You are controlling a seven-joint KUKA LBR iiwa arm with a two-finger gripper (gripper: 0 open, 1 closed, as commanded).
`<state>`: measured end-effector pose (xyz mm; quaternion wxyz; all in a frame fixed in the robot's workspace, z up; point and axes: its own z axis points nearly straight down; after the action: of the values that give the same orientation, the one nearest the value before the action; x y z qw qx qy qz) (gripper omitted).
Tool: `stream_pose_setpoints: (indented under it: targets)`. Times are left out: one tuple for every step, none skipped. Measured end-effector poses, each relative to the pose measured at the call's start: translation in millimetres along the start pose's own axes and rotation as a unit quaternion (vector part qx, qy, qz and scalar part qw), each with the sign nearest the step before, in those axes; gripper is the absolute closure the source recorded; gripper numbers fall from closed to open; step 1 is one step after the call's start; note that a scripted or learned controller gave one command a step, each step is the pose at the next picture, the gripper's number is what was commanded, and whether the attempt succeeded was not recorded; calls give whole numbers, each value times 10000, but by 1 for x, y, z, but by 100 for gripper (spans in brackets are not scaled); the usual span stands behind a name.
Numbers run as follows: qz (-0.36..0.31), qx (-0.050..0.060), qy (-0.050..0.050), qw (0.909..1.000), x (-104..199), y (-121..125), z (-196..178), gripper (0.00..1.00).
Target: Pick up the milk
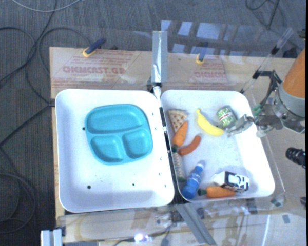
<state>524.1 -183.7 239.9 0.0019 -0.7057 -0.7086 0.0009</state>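
boxy black-and-white milk carton [236, 180] lies in glossy right bin [260, 152]; jaws' state unclear.

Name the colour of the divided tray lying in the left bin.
Light blue, a turquoise shade. The divided tray shows plainly in the camera view, lying in the left bin.

The two bins [66, 188] are white. In the left bin lies a light blue tray [119, 132] with three compartments. In the right bin, the banana [208, 125] is yellow and the can [226, 116] is green with a white band. The two carrots [180, 134] are orange, and the sausage [189, 144] is orange-red. The bottle [193, 180] is blue. The milk carton [236, 180] near the bin's front right corner is white with black patches. The pizza slice [176, 118] is tan with a red grid pattern. The arm [297, 81] has an orange band above grey metal.
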Motion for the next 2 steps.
stream_pose_setpoints:
  targets:
    - [-63,2,3,10000,-28,-40,105,0]
    - [-186,-12,-10,9998,-39,-39,16,0]
